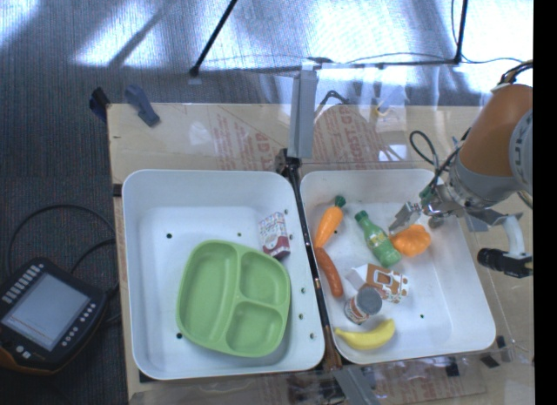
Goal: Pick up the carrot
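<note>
Two shallow white plastic bins sit side by side on the pale bench. The left bin [148, 212] holds a light green plastic tray with three compartments [233, 298] and, touching the tray's upper right rim, a small red-and-white printed carton [276, 235].

The right bin [461, 307] holds the clutter. The grey arm with its orange band [496, 142] reaches in from the right edge, over the bin's upper right corner. Its two-finger gripper [416, 213] hangs low there, fingers spread apart and gripping nothing. Just below the fingertips lies a rounded orange plastic fruit-like piece [412, 240], close under them but not between them.

The task's object, an orange toy carrot with a green top [327, 223], lies in the upper left part of the right bin, tilted, green end up and away, near the dividing wall. It is well apart from the gripper. Between the two stands a small green plastic bottle with a label [376, 239], lying slanted. Below the carrot, nearly touching its tip, is a reddish-orange sausage-shaped toy [330, 273]. Further down: a white-and-orange printed box [387, 282], a small tin can on its side [364, 304], a yellow toy banana [366, 335] near the front wall.

Judgement: the approach step is in hand; no grasp of the carrot is made. The gripper is poised over the wrong orange object. The next move calls for travel leftward past the bottle, fingers aligned across the carrot's slanted body, then descent and closing clear of the bin wall and the sausage.
</note>
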{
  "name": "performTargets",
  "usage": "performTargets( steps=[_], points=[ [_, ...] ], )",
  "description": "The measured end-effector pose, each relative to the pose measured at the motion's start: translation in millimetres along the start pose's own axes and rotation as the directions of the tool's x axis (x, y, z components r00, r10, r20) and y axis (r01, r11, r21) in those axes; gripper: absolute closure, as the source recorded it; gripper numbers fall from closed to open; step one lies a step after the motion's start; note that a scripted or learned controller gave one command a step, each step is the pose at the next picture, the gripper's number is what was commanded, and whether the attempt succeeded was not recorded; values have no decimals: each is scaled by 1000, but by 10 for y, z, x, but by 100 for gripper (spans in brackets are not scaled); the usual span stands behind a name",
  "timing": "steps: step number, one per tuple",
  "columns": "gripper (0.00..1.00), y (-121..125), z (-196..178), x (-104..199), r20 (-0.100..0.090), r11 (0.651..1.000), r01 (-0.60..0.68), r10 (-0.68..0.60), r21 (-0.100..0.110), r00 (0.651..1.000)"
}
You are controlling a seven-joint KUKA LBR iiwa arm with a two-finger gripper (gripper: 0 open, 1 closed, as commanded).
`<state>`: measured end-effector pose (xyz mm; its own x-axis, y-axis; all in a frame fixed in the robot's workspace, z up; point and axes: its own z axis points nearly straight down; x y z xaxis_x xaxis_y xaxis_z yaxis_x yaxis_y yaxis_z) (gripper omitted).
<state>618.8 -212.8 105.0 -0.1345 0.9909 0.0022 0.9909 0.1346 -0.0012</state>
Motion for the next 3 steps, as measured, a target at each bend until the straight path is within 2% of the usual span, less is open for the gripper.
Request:
performTargets(
  steps=[1, 2, 3],
  points=[
    [100, 19, -91, -6, -1, 1000, 0, 0, -3, 1000],
    [0, 18, -91, -6, -1, 1000, 0, 0, -3, 1000],
    [0, -955, 210, 299, -2, 992, 123, -123, 3, 992]
  ],
)
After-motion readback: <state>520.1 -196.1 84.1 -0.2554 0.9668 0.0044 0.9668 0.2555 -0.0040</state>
